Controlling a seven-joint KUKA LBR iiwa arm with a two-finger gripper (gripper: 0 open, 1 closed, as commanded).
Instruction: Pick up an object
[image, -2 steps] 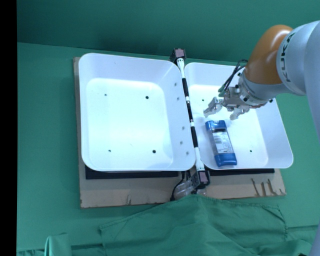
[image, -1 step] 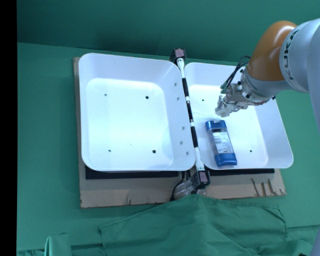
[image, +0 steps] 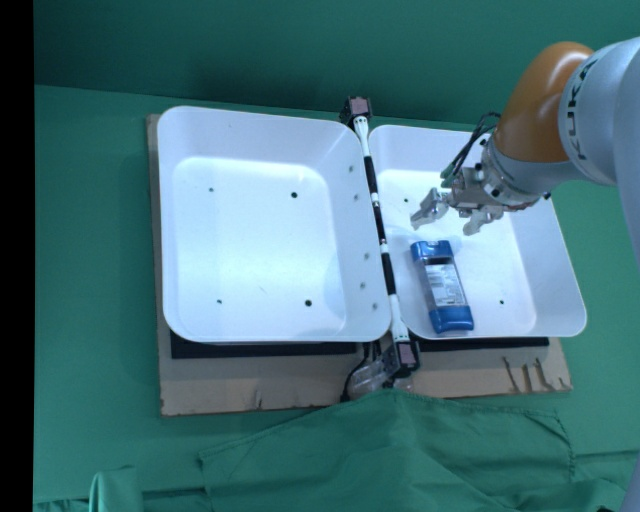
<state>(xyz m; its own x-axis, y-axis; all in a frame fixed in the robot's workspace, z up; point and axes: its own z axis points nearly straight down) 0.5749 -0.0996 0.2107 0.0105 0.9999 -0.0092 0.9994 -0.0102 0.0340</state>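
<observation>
Left bin (image: 200, 150): large, white, shallow. Right bin (image: 545, 270): same make, holds the one target. Arm (image: 590, 110): grey, orange band, reaching in over the right bin. Packet (image: 441, 285): blue and silver, flat, lying lengthwise near the divider. Gripper (image: 452, 218): fingers spread wide, nothing between them, hovering just above the packet's upper end. I'd centre over its short width, then descend squarely.
</observation>
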